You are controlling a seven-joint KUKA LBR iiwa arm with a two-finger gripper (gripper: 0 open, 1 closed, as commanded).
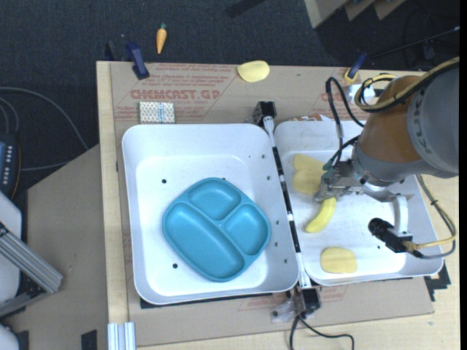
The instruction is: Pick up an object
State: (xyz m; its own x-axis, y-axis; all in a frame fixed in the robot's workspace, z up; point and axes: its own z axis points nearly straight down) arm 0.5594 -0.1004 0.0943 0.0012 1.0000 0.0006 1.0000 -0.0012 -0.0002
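I see gripper (332, 184) in right bin (408, 265), can't tell its state. Banana (321, 216) just below, yellow pieces nearby. Blue tray (215, 228) in left bin (146, 159), well off.

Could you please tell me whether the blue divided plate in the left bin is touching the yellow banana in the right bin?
Apart. The camera view shows the blue plate in the left bin and the banana across the divider.

A robotics lab is showing here: a cardboard-topped bench (190, 93) is bearing two clamped white bins (146, 195), cables are trailing (dark carpet (58, 20) below).
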